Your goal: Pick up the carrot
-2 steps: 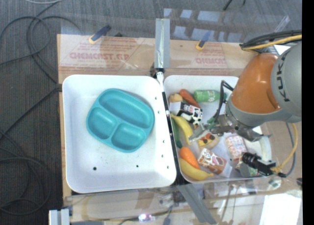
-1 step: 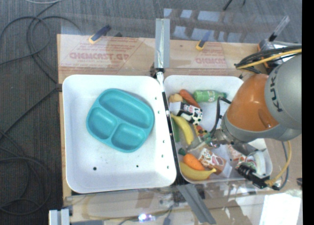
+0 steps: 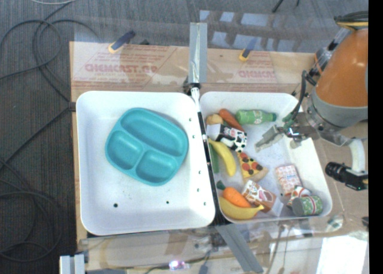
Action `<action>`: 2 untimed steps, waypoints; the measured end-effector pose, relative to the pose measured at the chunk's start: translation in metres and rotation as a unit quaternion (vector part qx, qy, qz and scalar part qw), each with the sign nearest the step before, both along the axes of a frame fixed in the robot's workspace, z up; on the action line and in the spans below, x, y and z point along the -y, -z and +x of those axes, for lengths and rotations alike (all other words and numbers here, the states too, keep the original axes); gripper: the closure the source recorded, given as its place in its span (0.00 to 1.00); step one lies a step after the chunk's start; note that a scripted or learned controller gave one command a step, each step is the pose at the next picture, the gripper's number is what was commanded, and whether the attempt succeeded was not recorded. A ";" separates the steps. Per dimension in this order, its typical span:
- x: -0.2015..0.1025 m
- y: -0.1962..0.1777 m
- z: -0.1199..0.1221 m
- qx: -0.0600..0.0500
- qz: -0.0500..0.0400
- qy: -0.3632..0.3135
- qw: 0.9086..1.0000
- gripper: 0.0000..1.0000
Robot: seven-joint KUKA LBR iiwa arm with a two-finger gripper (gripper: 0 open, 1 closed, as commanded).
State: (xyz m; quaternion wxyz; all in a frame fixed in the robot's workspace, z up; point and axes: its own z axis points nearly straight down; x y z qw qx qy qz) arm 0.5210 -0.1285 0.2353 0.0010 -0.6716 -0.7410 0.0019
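The carrot (image 3: 230, 117) lies in the right bin (image 3: 311, 165), near its rim at about eleven o'clock, with its long axis running from ten o'clock to four o'clock; which end is the tip is hard to tell. A second orange carrot-like piece (image 3: 234, 196) lies at about seven o'clock in the same bin, touching a banana (image 3: 240, 210).

The arm (image 3: 342, 87) reaches in from three o'clock, its orange band above the wrist, and the claw (image 3: 276, 135) hangs over the bin's upper middle, pointing toward nine o'clock. Its fingers look spread, with nothing between them.

The right bin also holds a green bottle (image 3: 255, 116) at twelve o'clock beside the carrot, a black-and-white cow-patterned piece (image 3: 232, 137), another banana (image 3: 224, 156), a pizza slice (image 3: 250, 166), a pink-labelled packet (image 3: 287, 177) and a can (image 3: 308, 205) at five o'clock. The left bin (image 3: 96, 207) holds a teal divided plate (image 3: 147, 145). Both bins sit on the tabletop (image 3: 143, 69).
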 end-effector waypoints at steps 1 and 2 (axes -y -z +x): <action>-0.008 0.130 -0.035 0.001 0.003 -0.137 0.991 0.00; -0.023 0.145 0.040 0.006 0.001 -0.206 0.978 0.00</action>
